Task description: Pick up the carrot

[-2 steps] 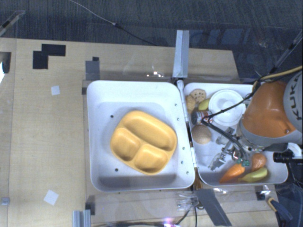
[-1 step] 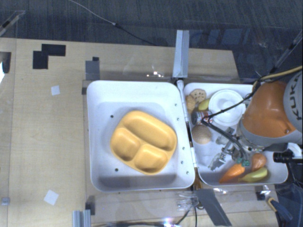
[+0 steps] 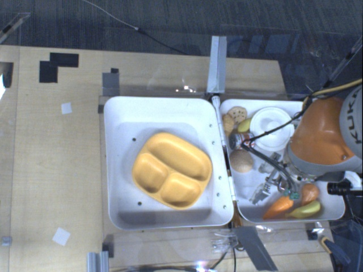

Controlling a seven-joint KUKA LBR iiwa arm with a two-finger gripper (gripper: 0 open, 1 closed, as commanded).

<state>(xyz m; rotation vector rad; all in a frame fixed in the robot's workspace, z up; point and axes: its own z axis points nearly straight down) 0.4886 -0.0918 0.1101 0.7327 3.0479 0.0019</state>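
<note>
The orange carrot (image 3: 278, 207) lies near the front wall of the right bin (image 3: 245, 211), pointing left. A yellow-green fruit (image 3: 307, 209) lies right against it, and an orange-pink round fruit (image 3: 309, 192) sits just behind. My gripper (image 3: 264, 191) hangs low in the right bin, just above and to the left of the carrot's thin end, with nothing visibly held. The arm's orange band (image 3: 320, 132) covers the right part of that bin.
The left bin (image 3: 122, 118) holds a yellow three-compartment plate (image 3: 171, 169). In the right bin, a white round cup (image 3: 271, 123), a cookie (image 3: 235, 117) and a tan ball (image 3: 241, 161) sit at the back and left. A metal divider (image 3: 224, 152) separates the bins.
</note>
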